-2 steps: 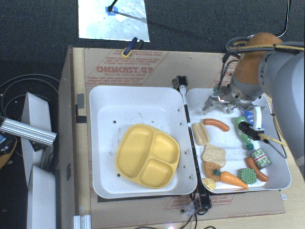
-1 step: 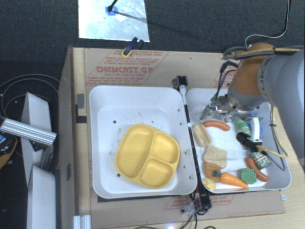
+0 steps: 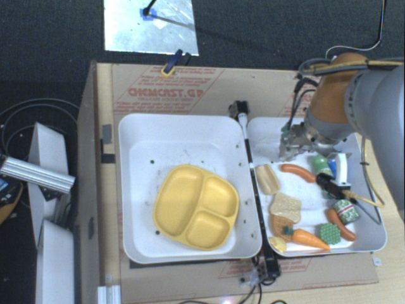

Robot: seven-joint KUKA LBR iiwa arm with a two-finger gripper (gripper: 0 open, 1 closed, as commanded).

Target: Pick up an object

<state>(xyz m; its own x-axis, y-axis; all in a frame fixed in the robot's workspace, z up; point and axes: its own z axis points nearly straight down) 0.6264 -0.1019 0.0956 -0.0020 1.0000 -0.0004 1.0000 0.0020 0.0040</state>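
1. The gripper [image 3: 292,145] hangs low over the upper left part of the right bin [image 3: 262,126], the grey arm [image 3: 367,100] with its orange band reaching in from three o'clock; I cannot tell its state.
2. The closest object, a toy sausage [image 3: 297,171], lies just beside the gripper at about five o'clock.
3. A bread roll [image 3: 267,178] sits at seven o'clock of the gripper; a toast slice [image 3: 286,207] and a carrot [image 3: 307,237] lie further toward six.
4. A green bottle [image 3: 321,165] lies near, at about four o'clock.
5. The left bin [image 3: 139,144], at nine o'clock, holds a yellow divided tray [image 3: 196,206].
6. Both bins rest on cardboard [image 3: 164,87] printed with red letters; dark carpet [image 3: 50,30] lies around it, with a shiny metal sheet [image 3: 149,18] at twelve o'clock.
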